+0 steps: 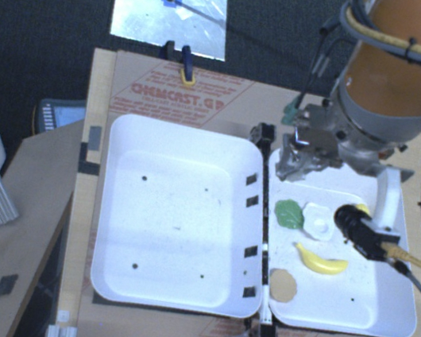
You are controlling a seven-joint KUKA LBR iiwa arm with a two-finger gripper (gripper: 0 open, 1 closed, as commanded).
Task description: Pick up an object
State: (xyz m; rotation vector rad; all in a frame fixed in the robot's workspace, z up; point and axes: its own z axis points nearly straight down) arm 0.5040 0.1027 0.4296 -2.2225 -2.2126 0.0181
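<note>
The right bin [378,314] holds a green leafy piece [289,212], a white fried-egg-like piece [318,222], a yellow banana [321,261] and a tan round cookie [282,285]. My gripper [291,167] hangs over the bin's far left corner, above and just beyond the green piece. Nothing shows between its metal fingers. A small yellow bit [363,208] peeks out behind the wrist hardware.
The left bin [108,267] sits beside the right one, with a row of black clips [256,204] along the divide. The big orange-banded arm [411,62] fills the upper right. A cardboard sheet [184,90] lies under both bins.
</note>
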